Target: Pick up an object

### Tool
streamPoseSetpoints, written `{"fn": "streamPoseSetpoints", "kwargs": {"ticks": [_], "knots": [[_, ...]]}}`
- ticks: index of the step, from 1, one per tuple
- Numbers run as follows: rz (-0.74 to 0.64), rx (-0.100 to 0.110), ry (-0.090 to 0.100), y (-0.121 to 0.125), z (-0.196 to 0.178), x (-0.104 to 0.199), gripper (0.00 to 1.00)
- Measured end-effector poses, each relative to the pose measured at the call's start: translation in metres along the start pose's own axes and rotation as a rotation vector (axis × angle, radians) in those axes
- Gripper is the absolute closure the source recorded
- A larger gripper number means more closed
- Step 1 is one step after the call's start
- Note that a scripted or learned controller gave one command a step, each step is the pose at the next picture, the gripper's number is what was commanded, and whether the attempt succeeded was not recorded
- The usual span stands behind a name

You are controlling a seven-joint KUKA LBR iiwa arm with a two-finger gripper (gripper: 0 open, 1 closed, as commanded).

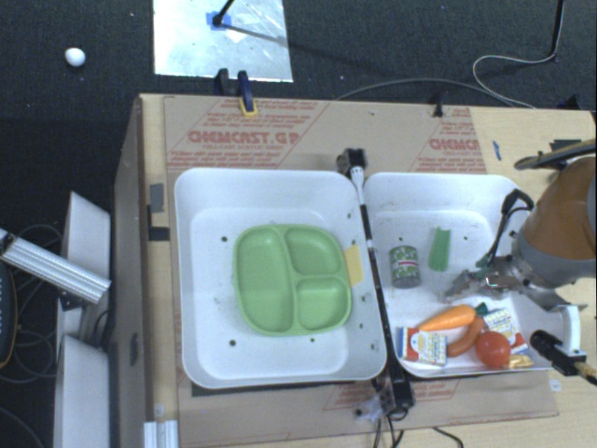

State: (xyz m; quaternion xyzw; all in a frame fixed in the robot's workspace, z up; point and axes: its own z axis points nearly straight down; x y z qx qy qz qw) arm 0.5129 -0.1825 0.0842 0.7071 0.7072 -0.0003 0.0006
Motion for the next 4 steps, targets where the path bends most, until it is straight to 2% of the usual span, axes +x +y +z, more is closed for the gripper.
{"fn": "streamPoseSetpoints", "kwargs": {"ticks": [1,2,3,4], "knots": [[-0.004,-0.004,0.001,0.111,-0.001,0.011,0.00],[-0.002,-0.001,0.001,0.050,-0.008,0.048,0.00],[0.000,0.000,0.000,-0.020,0.000,0.018,0.00],[-0.001,-0.003,0.000,-0.019,-0.010,0.018,1.00]]}}
